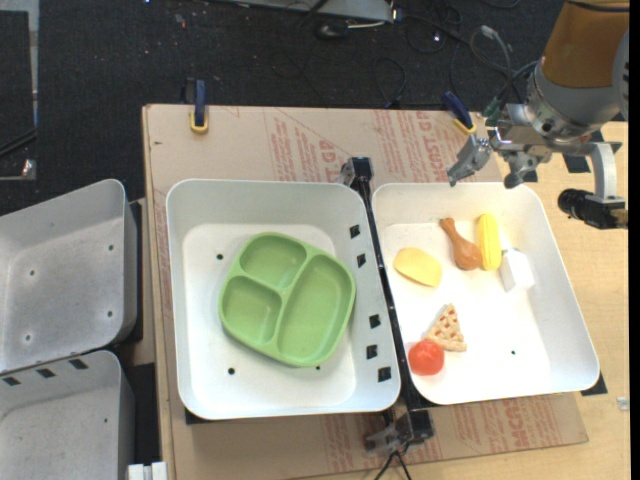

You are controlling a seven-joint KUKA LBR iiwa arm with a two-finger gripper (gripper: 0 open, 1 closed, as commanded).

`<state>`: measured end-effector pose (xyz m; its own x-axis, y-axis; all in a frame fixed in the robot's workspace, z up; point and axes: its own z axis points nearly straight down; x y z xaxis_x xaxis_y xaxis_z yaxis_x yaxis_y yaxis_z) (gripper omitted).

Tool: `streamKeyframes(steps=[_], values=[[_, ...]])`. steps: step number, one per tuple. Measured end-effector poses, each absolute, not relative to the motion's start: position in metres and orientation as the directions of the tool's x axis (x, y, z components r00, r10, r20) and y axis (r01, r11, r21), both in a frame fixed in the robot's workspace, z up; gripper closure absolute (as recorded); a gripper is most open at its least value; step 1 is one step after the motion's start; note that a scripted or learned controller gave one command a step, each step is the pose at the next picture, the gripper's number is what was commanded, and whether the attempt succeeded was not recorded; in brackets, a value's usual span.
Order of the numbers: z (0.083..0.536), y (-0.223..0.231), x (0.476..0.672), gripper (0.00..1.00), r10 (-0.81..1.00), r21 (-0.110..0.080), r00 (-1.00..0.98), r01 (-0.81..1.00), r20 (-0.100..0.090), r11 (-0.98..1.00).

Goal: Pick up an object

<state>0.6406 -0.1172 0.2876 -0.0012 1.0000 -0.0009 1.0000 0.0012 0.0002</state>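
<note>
The right bin [560, 338] holds a brown chicken drumstick [461, 243], a yellow corn cob [488, 240], a pale yellow wedge [418, 266], a small white block [516, 269], a pizza slice [447, 330] and a red tomato [427, 357]. My gripper [492, 164] hangs above the far edge of that bin, behind the drumstick and corn. Its two fingers are spread apart with nothing between them.
The left bin [200, 218] carries a green divided plate [288, 297]. A black clamp strip [372, 268] joins the two bins. White trays [60, 268] sit off the bench to the left. Blue-and-yellow clamps [199, 104] hold the cardboard at the back.
</note>
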Motion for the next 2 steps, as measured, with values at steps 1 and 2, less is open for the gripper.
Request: streamKeyframes(steps=[1, 2], values=[[0.239, -0.118, 0.65, 0.0, 1.0, -0.004, 0.0, 1.0, 0.0, 0.0], [0.175, -0.121, 0.652, 0.0, 1.0, -0.006, 0.001, 1.0, 0.0, -0.001]])
